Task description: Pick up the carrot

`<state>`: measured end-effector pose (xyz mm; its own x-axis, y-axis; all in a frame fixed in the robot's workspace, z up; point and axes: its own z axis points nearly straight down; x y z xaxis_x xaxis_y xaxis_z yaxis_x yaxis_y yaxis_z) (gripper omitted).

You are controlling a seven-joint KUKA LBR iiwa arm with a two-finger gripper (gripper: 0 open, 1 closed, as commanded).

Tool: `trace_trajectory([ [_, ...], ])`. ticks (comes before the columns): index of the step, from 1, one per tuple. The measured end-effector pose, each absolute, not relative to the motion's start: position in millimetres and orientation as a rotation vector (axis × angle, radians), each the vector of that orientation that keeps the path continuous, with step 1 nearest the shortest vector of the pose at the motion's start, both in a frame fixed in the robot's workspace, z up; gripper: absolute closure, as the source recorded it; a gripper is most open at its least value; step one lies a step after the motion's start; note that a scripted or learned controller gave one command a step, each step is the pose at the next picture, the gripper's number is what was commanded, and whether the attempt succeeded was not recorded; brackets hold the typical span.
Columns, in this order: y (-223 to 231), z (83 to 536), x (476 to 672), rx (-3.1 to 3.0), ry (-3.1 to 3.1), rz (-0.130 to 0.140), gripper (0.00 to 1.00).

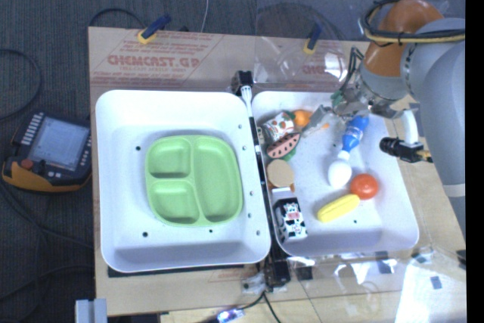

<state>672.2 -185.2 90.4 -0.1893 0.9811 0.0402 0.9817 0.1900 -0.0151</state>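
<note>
The carrot (302, 117) shows as a small orange piece at the back left of the right bin (393, 234), partly hidden behind a strawberry-printed item (277, 125). My gripper (324, 117) is low in the back of that bin, just right of the carrot and close to it or touching it. Nothing is visibly lifted. The grey arm with its orange band (401, 19) reaches in from the right.
The right bin also holds a watermelon slice (280, 145), a blue bottle (353, 131), a white egg (339, 174), a red tomato (364, 186), a yellow piece (338, 206), a brown disc (281, 174) and a cow-print carton (290, 220). A green divided plate (193, 179) lies in the left bin (121, 238).
</note>
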Motion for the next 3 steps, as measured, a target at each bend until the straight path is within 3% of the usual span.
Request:
trace_trajectory([
  [1,-148,89,661.7,-2.312,-2.109,0.066,0.00],
  [3,-165,88,658.8,-2.705,-1.417,0.096,0.00],
])
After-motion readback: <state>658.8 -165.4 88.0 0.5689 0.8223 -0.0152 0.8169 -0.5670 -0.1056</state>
